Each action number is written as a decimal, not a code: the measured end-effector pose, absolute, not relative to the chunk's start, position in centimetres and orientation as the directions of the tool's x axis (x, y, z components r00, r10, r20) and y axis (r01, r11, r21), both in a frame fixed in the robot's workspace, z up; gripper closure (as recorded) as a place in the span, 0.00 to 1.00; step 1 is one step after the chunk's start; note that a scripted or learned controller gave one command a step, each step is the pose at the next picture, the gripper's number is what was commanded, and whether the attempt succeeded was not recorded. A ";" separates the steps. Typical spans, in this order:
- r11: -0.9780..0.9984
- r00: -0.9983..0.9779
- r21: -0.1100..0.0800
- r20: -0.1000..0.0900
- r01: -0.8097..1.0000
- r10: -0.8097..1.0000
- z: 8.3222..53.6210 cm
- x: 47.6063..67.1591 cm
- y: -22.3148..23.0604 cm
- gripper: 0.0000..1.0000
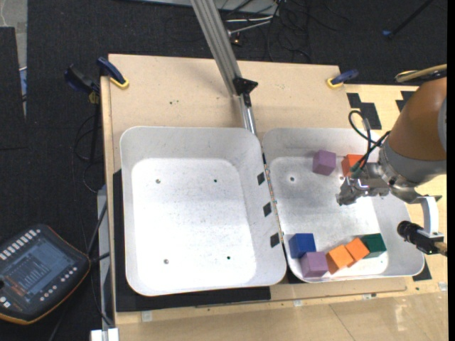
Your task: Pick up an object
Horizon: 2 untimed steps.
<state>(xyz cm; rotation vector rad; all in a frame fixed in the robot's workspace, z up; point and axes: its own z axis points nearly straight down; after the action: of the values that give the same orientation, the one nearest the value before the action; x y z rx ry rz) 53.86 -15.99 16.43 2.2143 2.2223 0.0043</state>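
Gripper (348, 192) low over right bin (295, 142), just near of an orange cube (350, 164); jaw state impossible to tell. Purple cube (324, 162) left of that. Along near rim: blue cube (302, 244), purple block (315, 263), orange block (342, 255), green cube (372, 245)

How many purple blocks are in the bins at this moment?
2. One purple block sits near the far side of the right bin, left of the tool. The other purple block lies at the near edge, beside the blue block. The arm may hide more.
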 end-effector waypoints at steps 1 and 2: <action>0.002 -0.002 0.006 -0.002 1.000 1.000 20.9 53.9 -16.6 1.00; 0.003 -0.003 0.004 -0.002 1.000 1.000 22.8 54.0 -16.7 1.00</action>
<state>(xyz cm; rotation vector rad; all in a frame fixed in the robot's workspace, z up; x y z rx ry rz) 54.02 -16.66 22.82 2.2154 2.2214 0.0030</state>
